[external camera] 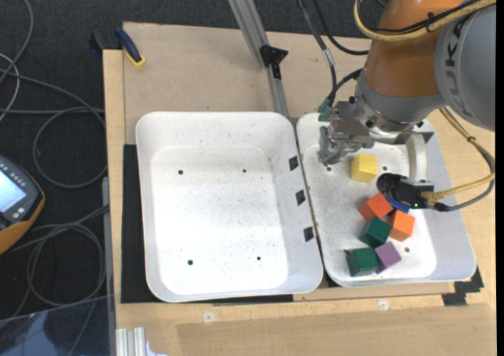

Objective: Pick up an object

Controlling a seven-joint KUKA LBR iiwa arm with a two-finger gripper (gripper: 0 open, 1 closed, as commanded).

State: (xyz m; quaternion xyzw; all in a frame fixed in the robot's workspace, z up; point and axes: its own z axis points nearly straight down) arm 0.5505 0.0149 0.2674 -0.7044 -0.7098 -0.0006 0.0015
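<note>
Toward the right of the frame, a grey arm (417,39) with an orange band reaches over the right-hand white bin (335,216). Its gripper (329,153) hangs low in the upper left part of that bin, close to the bin's left wall. From this angle I cannot tell whether the gripper is spread or pressed together, and nothing is visibly held in it.

Just right of the gripper lies a yellow block (364,167), on its own and apart from the rest. Lower in the same bin is a tight cluster: an orange block (378,206), a second orange block (402,225), a green block (378,231) between them, a purple block (387,254), and another green block (362,261) at the bottom. The left-hand white bin (213,205) fills the middle of the frame, with a speckled floor.

The yellow block looks like the easiest target, being nearest and free on all sides. To do the pick well, the gripper probably needs to shift right until it is centred over the block. It should line up with two flat faces, come down clear of the bin wall, and close only once it straddles the block. The crowded cluster would be more likely to jam or slip.
</note>
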